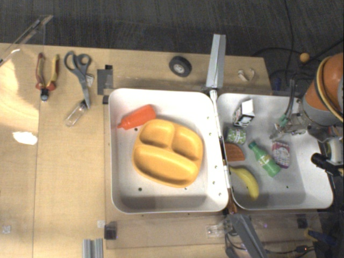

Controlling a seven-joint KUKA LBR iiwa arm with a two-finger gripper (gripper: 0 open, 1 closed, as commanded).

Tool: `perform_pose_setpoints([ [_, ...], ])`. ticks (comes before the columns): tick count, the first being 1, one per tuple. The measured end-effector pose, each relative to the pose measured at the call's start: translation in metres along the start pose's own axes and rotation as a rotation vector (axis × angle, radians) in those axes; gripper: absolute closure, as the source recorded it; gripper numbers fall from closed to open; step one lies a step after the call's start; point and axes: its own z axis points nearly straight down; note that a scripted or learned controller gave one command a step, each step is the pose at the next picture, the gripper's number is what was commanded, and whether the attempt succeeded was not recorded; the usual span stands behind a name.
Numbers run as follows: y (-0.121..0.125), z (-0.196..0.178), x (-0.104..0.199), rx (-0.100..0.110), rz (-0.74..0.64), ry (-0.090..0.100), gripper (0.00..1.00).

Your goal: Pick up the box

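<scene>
Yellow banana at near edge of right bin; arm at right.
Left of banana: orange divided tray. Box lies beyond banana, tilted, long axis running up-right. Gripper right of box, apart; claw state cannot be told.

Colours in the two white bins

Left white plastic bin: yellow divided plate, orange carrot. Beside it: yellow banana, green bottle, white-and-black box.

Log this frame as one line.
task: pick box | gripper: over right bin, nothing seen held | box: right bin, far-left corner, untouched | left bin: yellow tray, carrot
</scene>
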Motion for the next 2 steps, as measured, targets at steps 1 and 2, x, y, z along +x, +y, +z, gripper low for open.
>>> perform_pose_setpoints([
  [1,0.000,0.000,0.000,0.000,0.000,0.000,0.00],
  [2,-0.044,0.012,0.016,0.007,-0.070,0.005,0.00],
])
